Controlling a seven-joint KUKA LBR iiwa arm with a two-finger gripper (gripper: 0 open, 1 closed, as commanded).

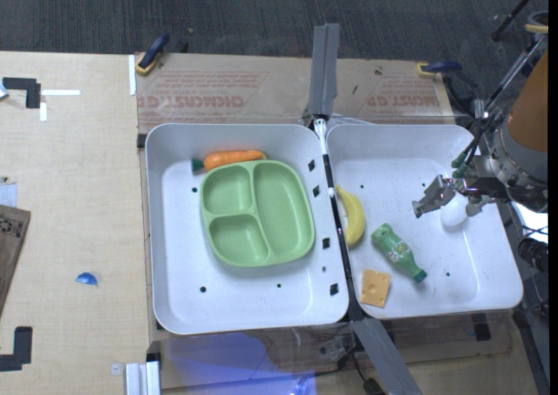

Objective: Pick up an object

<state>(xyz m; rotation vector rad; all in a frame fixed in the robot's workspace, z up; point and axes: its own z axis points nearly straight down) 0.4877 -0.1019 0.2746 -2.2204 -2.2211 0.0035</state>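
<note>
Three graspable things lie below a pincer of unreadable state

Three small objects share the right bin [488, 297]: a banana [352, 216] hard against its left wall, a green bottle [397, 251] lying on its side near the middle, and a yellow cheese wedge [376, 288] just in front of the banana. The pincer [433, 199] hangs over the bin's upper right part, apart from all three, with nothing visibly between its tips; whether it stands wide or narrow I cannot tell from this slant.

The bottle looks the likeliest target, being nearest. It is probably light, stiff plastic with a smooth, rounded skin, so it may roll or squirt out; taking it across the body, at right angles to its long axis, seems safest. The banana appears a firm toy, curved, and its closeness to the wall leaves little room for a tip on that side. The cheese wedge lies flat and thin, hard to get under.

In the left bin [166, 236] a green divided plate [258, 213] rests with an orange carrot [232, 158] just behind it, well apart from the pincer
</note>
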